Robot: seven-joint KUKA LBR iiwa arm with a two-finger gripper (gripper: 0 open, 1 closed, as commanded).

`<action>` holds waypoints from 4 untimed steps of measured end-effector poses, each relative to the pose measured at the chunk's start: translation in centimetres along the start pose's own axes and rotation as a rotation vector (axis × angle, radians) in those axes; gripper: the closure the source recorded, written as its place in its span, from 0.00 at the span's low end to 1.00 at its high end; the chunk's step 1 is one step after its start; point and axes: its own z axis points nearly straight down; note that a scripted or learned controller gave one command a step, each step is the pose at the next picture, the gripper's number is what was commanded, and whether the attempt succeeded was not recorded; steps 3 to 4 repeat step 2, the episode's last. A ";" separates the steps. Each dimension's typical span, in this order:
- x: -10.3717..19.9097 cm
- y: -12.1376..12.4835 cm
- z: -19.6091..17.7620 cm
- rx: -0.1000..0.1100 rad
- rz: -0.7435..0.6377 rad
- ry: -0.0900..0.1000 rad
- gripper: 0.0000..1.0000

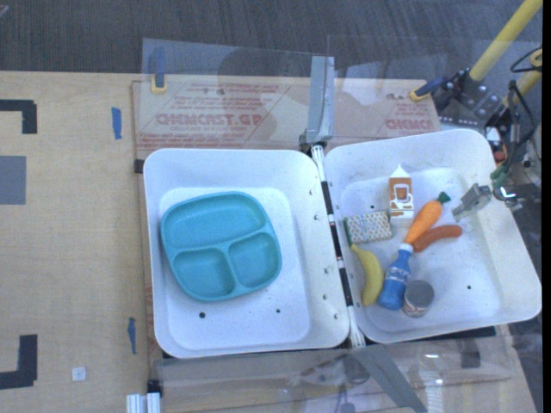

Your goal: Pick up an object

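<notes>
While the gripper (473, 200) hangs bare-fingered and slightly parted above the right bin (508, 256), the approach begins — next, descend onto the carrot (425, 218) — squarely.

- The gripper (473, 201) is small and metallic grey, and it ends in a pale, silvery tip with a dull shine.
- Behind it sits a darker grey-black block (510, 188) that forms the wrist end; its edges are blurred.
- Thin dark cables (508, 140) loop and hang around this wrist part, some curved, some nearly straight.
- The finer details of the body, such as screws or printed markings, are too small and soft to make out.
</notes>
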 end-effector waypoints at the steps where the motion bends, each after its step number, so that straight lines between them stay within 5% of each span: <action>1: -0.1 0.0 0.0 -0.001 -0.004 0.000 1.00; 4: 0.0 0.0 0.0 0.000 -0.019 0.000 1.00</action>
